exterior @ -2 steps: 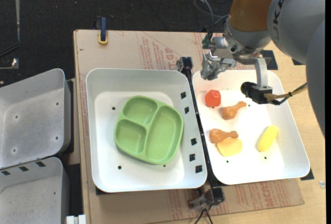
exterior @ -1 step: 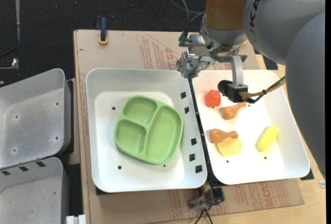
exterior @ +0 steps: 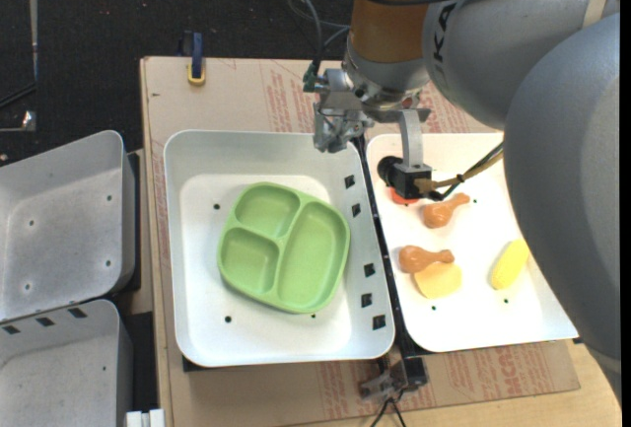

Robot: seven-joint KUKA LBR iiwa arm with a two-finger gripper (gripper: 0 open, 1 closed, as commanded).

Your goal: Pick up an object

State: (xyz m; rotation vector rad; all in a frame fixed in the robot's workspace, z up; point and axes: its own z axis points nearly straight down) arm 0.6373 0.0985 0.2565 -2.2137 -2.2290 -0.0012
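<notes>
Tool (exterior: 333,131): sits over the far right corner of the left bin (exterior: 193,317), close to the wall shared with the right bin (exterior: 478,317). Released or clenched: cannot tell from this angle. The grey arm (exterior: 513,11) comes in from the right, its orange band directly above the tool.

Left bin: one green plate (exterior: 284,248), nearer than the tool and apart from it. Light green, rounded rectangle, three compartments (two small on the left, one long on the right). It lies flat, turned a little askew to the bin walls, roughly mid-floor.

Right bin, four small things:
- orange drumstick (exterior: 444,210), far side, thin end pointing right;
- second orange drumstick (exterior: 424,258), nearer, mid-bin;
- pale yellow block (exterior: 438,281), touching the near side of that second drumstick;
- yellow corn-like piece (exterior: 509,264), to the right, apart from the others.

Desk (exterior: 246,90): brown cardboard surface, red printing. A blue and yellow clamp (exterior: 196,60) sits on its far left edge.
</notes>
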